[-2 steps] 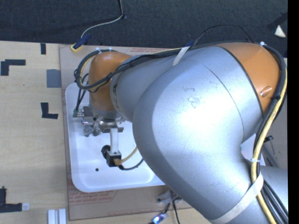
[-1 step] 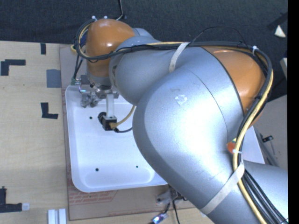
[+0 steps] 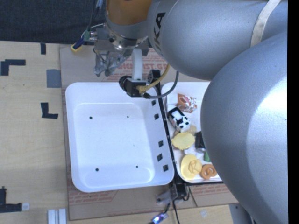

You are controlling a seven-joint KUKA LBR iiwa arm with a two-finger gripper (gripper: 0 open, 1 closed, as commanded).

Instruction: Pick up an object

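hovering past far rim of left bin [image 3: 71,125], hand [image 3: 106,65], grip state unclear; arm [image 3: 210,27] lettering reads "ka".

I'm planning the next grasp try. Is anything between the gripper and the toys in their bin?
No loose thing that I can see. The gripper hangs beyond the far rim of the left-hand bin. The black-and-white toy and yellow pieces lie in the neighbouring bin, so only the bins' rims lie between.

Gripper [image 3: 106,65] past the far rim of the left bin [image 3: 117,139]; yellow pieces [image 3: 183,141], perhaps a spotted die [image 3: 179,119], in the right bin [image 3: 196,88].
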